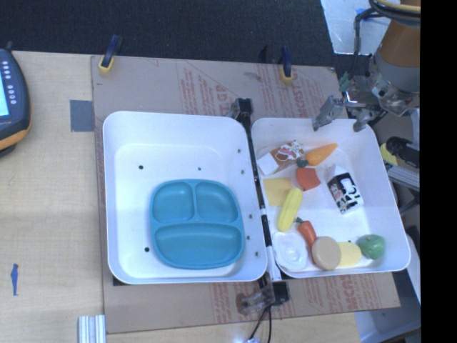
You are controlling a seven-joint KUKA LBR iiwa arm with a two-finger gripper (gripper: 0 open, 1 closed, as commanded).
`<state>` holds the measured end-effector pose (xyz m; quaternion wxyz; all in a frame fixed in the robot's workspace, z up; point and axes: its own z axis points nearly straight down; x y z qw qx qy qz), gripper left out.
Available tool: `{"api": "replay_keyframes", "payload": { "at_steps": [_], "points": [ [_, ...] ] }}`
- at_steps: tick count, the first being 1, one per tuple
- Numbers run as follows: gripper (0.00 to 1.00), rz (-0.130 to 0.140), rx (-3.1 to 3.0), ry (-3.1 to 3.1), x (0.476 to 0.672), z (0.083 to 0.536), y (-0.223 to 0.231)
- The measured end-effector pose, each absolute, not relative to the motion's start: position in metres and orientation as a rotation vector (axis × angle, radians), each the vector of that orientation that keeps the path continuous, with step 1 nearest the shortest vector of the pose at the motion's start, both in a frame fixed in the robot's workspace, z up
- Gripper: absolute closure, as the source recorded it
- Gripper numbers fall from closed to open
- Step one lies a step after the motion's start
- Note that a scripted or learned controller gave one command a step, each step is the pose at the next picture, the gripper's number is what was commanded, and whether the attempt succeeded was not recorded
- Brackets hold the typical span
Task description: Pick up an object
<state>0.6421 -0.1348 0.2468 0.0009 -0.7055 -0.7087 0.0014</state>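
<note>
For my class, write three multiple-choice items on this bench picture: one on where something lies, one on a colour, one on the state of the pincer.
1. Where does the divided plate lie?
A. In the left bin
B. In the right bin
C. On the bare bench

2. What colour is the divided plate?
A. Red
B. Blue
C. Black

3. How does the pincer stand?
A. Shut on the corn cob
B. Deep in the left bin
C. Open, holding nothing, above the right bin's far edge

Answers:
1 A: the divided plate rests on the floor of the left bin, apart from the toy food.
2 B: its whole surface is light blue.
3 C: the pincer hangs with fingers spread and nothing between them, over the far rim of the right bin; the corn cob lies on that bin's floor.
</note>
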Motion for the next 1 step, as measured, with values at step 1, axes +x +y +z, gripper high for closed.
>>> {"api": "replay_keyframes", "payload": {
  "at_steps": [1],
  "points": [
    [0.0, 0.013, -2.21, -2.218, 0.6061, 0.0849, -0.1182]
  ]
}}
